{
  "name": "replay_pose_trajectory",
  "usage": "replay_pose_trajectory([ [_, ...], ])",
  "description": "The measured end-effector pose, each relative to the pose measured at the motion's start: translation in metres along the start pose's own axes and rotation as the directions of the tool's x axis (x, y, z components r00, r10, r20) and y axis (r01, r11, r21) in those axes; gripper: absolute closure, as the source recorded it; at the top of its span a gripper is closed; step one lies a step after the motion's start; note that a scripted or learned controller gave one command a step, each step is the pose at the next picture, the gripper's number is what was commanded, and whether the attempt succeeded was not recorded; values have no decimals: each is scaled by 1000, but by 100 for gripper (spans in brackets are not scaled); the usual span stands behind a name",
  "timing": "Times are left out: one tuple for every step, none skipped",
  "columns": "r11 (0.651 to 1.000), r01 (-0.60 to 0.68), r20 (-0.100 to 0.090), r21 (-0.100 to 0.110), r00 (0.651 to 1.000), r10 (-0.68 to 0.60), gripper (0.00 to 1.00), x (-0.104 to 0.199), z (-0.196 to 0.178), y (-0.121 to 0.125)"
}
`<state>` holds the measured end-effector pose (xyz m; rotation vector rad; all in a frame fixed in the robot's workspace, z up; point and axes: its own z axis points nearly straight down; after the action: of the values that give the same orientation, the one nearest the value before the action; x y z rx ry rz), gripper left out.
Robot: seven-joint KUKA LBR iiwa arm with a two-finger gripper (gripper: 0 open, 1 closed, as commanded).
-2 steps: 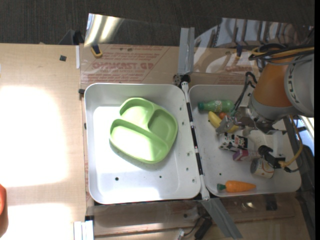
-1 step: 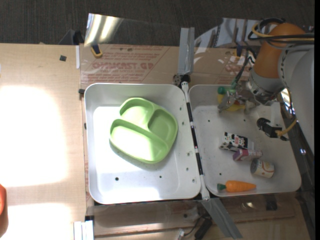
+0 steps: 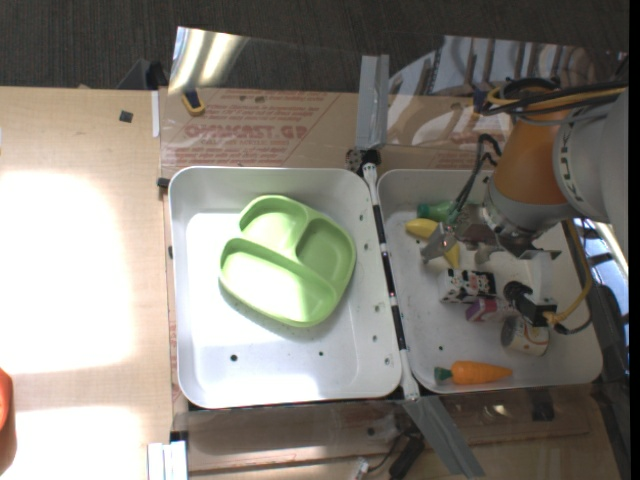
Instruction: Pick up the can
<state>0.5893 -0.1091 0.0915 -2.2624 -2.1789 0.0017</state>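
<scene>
Grey arm (image 3: 590,158) is down in the right-hand bin (image 3: 420,338), with the gripper (image 3: 443,248) low over the clutter. Honestly, you can't tell from this angle whether it's wide or narrow, and nothing shows as held in it.

The can (image 3: 470,290) looks like the white-and-black one with the purple end. It's lying on its side just beside the gripper, on the side toward the bin's near rim, and I can't tell if they touch.

What I'd worry about:

- A yellow toy (image 3: 420,228) and a green bit (image 3: 435,210) sit right by the gripper on its far side. If you close here, you may grab those instead of the can.
- A can on its side rolls. A nudge off-centre probably sends it toward the carrot (image 3: 478,373) or the white cup (image 3: 527,336), both further out past the can.
- The wrist hides a lot of the contact area, so a miss could look like a grab.

The green plate (image 3: 288,260) is well away in the other bin, so no trouble there.
</scene>
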Motion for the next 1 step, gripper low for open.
replay_pose_trajectory([
  [1000,-4,0,26,1000,4,0,12,7,62],
])
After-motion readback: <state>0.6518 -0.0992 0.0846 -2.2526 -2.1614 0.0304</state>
